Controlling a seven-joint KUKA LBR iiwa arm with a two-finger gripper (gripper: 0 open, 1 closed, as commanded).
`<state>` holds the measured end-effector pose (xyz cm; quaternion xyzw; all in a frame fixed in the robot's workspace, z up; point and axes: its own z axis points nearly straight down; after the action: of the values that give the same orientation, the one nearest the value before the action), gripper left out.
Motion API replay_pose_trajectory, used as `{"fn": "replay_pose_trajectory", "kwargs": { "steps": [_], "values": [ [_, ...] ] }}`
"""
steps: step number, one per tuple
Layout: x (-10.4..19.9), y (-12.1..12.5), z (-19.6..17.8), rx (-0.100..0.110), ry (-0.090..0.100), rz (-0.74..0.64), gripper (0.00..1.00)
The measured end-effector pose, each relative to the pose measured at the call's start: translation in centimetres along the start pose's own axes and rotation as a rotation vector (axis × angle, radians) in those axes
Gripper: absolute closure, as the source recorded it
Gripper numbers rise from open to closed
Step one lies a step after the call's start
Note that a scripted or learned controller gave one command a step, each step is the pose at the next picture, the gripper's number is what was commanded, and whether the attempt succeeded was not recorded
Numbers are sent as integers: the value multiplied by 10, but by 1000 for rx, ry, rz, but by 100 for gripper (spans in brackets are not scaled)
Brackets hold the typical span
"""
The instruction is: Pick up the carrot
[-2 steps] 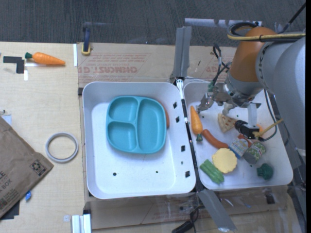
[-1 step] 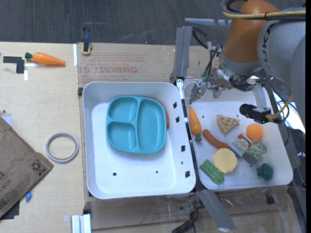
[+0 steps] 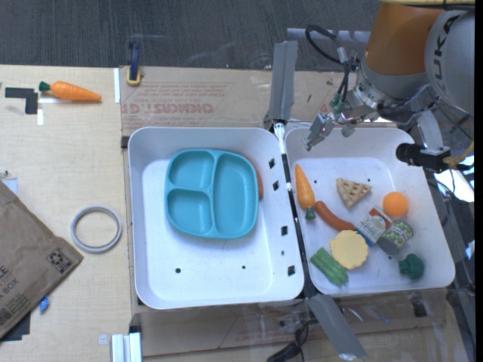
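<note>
An orange carrot (image 3: 303,186) lies in the right bin (image 3: 440,236), against its left wall and pointing toward the back. My gripper (image 3: 330,128) hangs over that bin's back left corner, above and behind the carrot and apart from it. Its fingers (image 3: 313,136) are spread open with nothing between them. A second carrot (image 3: 69,91), with a green top, lies on the bench at the far left back, outside both bins.
The right bin also holds a red sausage (image 3: 333,216), a waffle wedge (image 3: 352,191), an orange (image 3: 395,204), a yellow disc (image 3: 349,249), a green pod (image 3: 329,266), a small can (image 3: 385,231) and broccoli (image 3: 411,266). A blue divided plate (image 3: 212,193) sits in the left bin (image 3: 151,262). A tape ring (image 3: 96,228) lies on the bench.
</note>
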<state>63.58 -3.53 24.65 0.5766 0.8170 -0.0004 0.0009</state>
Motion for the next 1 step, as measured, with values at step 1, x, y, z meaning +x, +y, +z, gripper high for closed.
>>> {"fn": "replay_pose_trajectory", "kwargs": {
  "steps": [1],
  "values": [
    [-10,-19,55,1,1,-242,0]
  ]
}}
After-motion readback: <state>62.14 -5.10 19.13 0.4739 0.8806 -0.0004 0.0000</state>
